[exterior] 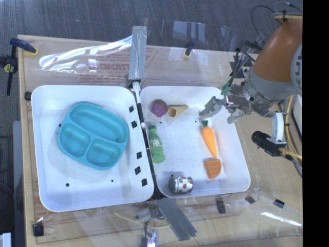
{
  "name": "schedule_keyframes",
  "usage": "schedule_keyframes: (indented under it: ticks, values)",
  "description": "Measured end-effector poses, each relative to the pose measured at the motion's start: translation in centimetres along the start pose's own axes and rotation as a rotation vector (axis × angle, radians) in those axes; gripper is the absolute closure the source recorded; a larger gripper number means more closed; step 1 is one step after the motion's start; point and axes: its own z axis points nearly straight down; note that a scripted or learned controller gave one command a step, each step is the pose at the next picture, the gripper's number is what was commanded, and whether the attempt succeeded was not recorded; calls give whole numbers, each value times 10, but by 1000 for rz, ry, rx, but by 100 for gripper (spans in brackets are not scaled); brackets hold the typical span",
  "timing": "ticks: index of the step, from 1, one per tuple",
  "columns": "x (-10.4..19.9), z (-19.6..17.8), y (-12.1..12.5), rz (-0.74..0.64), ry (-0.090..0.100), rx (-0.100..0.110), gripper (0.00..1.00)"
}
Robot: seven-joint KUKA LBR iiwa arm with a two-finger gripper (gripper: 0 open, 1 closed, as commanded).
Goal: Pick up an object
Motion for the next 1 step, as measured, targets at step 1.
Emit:
schedule_keyframes:
  ticks: [1]
  values:
    - [-4,96,17,-131,1,0,0]
